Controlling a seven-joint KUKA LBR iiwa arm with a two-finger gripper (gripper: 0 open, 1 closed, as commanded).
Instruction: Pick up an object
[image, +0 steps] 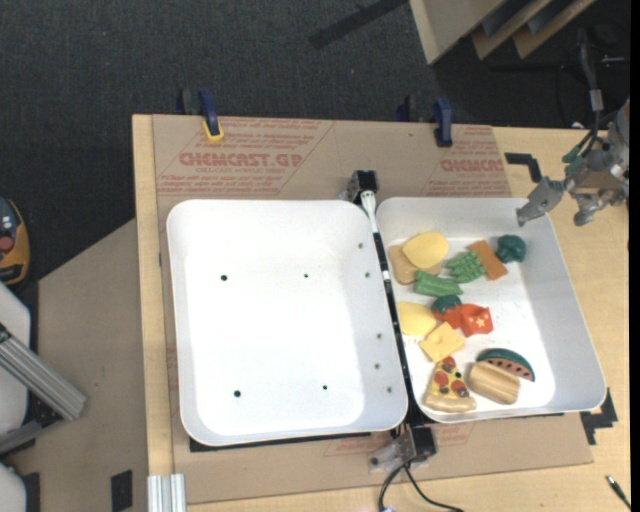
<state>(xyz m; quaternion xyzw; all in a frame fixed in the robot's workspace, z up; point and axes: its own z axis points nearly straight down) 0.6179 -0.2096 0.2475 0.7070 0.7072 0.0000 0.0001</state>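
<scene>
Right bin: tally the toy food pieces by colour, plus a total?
Right bin, as far as the overlap lets me tell:
Yellow: 3 (one at)
Green: 4 (one at)
Orange: 1
Red: 1
Tan or brown: 2 (one at)
Pizza slice, mixed colours: 1
Total: 12

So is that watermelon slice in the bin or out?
In. The watermelon slice lies inside the right bin, near its front edge, touching the bread roll.

Red print on the brown board (260, 155) under the bins reads "CHEMCAST GP", repeated fainter near the right clamp.
</scene>
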